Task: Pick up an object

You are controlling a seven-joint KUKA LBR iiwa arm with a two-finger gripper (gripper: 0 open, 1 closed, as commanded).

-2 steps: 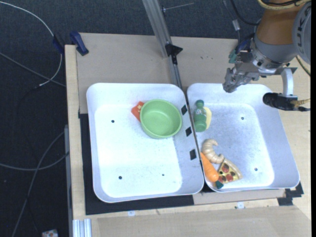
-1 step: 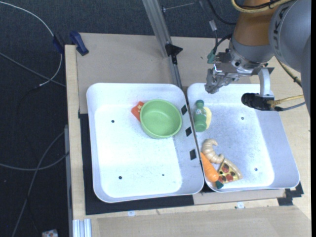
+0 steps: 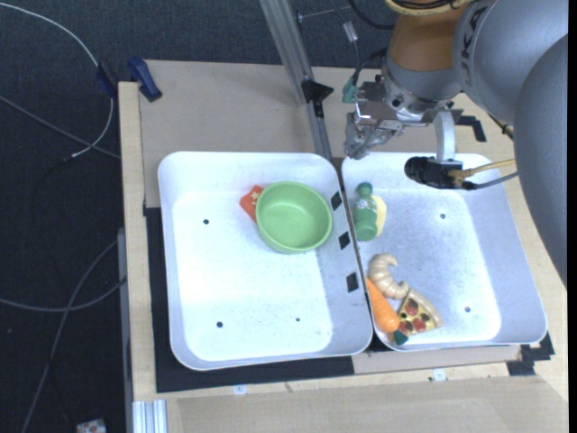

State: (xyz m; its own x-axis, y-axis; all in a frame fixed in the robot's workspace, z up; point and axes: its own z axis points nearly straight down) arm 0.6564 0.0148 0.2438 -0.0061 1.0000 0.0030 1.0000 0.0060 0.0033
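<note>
fingers (image 3: 361, 144) above bins, 1 bowl (image 3: 293, 216), 1 bottle (image 3: 364, 212)

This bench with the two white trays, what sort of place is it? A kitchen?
More likely a robotics lab than a kitchen. A grey and orange robot arm hangs over two white bins, the food in the right bin looks like toys, and loose cables trail across the carpet.

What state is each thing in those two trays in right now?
Green bowl: upright, left bin, covering part of a red item.
Green bottle: lying down, right bin.
Croissant: lying flat.
Carrot: lying flat.
Pizza slice: flat.
Gripper: above the bins' far edge.
</note>
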